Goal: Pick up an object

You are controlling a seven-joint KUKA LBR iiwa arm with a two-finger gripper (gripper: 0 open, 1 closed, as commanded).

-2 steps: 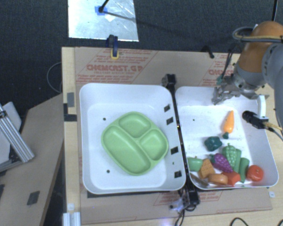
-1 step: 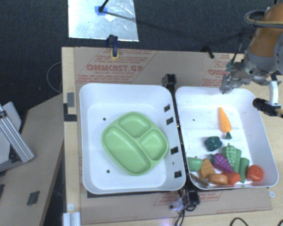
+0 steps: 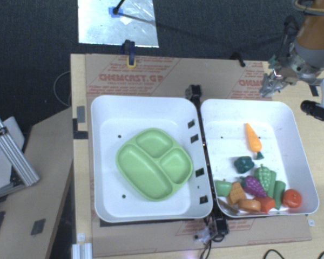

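Nearest the camera, along the front wall of the right bin (image 3: 299, 144), lies the crowd of toy food from which I must choose. A tomato (image 3: 292, 198) sits in the front right corner; beside it run a small red piece (image 3: 267, 203), an orange piece (image 3: 250, 204) and a tan-orange piece (image 3: 237, 192), all touching or nearly so. Just behind them stand a purple grape cluster (image 3: 253, 185), a ridged green vegetable (image 3: 264, 176), a green pod (image 3: 279, 192) and a green piece (image 3: 223, 188) against the left wall. A little farther back a dark teal piece (image 3: 243, 164) lies apart from the heap, and beyond it a carrot (image 3: 252, 137) lies alone on bare white floor, well clear of its neighbours.

In the left bin (image 3: 105, 144) rests a pale green divided plate (image 3: 153, 163), tilted in plan, with nothing in its compartments.

Farthest back, above the counter (image 3: 167, 74) beyond the right bin's far right corner, hang my jaws (image 3: 271, 83), outside the bin and well apart from every object. At this size and blur I cannot tell whether they are apart or together; nothing is seen in them.

Progress, as judged: nothing is lifted, and every item lies in the bin. The whole task remains: travel over the right bin, descent, closure, lift. The carrot, isolated and nearest to me, looks the easiest candidate; the front heap looks harder, since the pieces crowd one another.
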